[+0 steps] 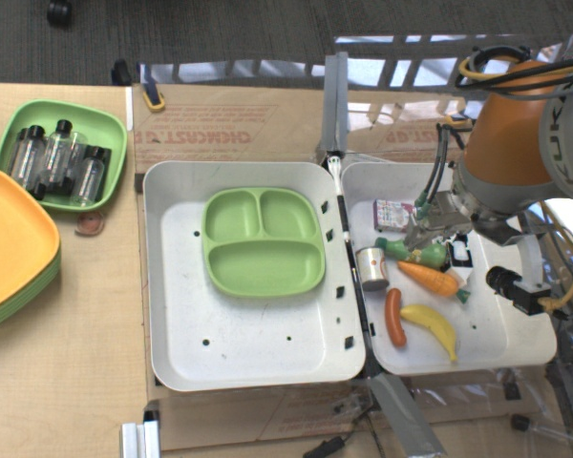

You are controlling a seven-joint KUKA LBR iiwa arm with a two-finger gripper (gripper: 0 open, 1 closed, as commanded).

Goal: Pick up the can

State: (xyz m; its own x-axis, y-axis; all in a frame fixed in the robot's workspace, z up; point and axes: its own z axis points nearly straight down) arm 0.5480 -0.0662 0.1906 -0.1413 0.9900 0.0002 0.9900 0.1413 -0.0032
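Note:
The can (371, 267) is a small silver cylinder lying on its side at the left edge of the right bin (516, 351), next to the divider. My gripper (428, 229) hangs low over the middle of that bin, to the right of the can and a little farther back. It is above a green toy (409, 250) and a carrot (430, 277). The arm's orange band (516, 122) rises behind it.
The right bin also holds a red sausage (394, 316), a banana (434, 327) and a small pink-and-white packet (392, 214). A green divided plate (264, 240) lies in the left bin (172, 284). On the bench at left stand a green tray of bottles (61, 156) and orange plates (14, 246).

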